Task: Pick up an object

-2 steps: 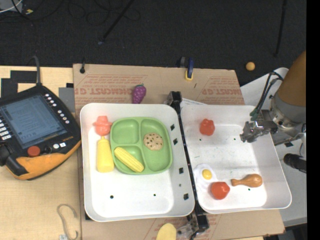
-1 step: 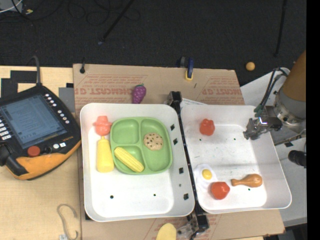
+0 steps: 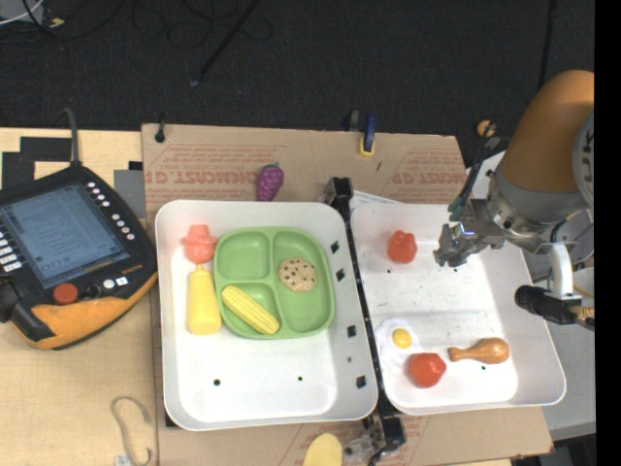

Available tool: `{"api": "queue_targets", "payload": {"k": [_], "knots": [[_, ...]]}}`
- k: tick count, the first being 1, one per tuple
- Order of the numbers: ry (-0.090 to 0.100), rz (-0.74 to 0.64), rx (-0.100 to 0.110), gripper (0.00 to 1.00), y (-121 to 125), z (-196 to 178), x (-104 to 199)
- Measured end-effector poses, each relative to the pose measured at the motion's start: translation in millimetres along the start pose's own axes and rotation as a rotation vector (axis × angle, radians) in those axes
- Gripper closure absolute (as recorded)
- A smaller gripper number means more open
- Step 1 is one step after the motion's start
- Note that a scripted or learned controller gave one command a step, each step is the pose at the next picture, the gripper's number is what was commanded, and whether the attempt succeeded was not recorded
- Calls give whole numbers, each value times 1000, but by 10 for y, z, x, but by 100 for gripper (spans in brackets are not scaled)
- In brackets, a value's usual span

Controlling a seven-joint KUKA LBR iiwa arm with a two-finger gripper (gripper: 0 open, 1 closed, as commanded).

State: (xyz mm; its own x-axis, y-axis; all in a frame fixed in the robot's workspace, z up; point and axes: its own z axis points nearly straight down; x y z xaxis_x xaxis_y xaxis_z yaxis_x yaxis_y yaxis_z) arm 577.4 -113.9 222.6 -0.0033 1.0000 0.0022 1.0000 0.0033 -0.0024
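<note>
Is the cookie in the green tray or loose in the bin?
In the tray: the cookie lies in the green tray's upper right compartment.

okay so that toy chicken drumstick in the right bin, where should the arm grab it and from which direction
Grip the drumstick across its thin, pale bone end, which points left toward the red tomato. It lies flat and roughly sideways in the right bin, so come straight down, fingers closing across its narrow width. The rounded meat end looks likelier to slip.
</note>
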Motion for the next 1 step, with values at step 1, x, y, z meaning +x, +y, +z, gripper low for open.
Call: {"api": "queue_targets", "payload": {"k": [1], "knots": [[-1, 1, -1, 100, 31, -82, 454]]}}
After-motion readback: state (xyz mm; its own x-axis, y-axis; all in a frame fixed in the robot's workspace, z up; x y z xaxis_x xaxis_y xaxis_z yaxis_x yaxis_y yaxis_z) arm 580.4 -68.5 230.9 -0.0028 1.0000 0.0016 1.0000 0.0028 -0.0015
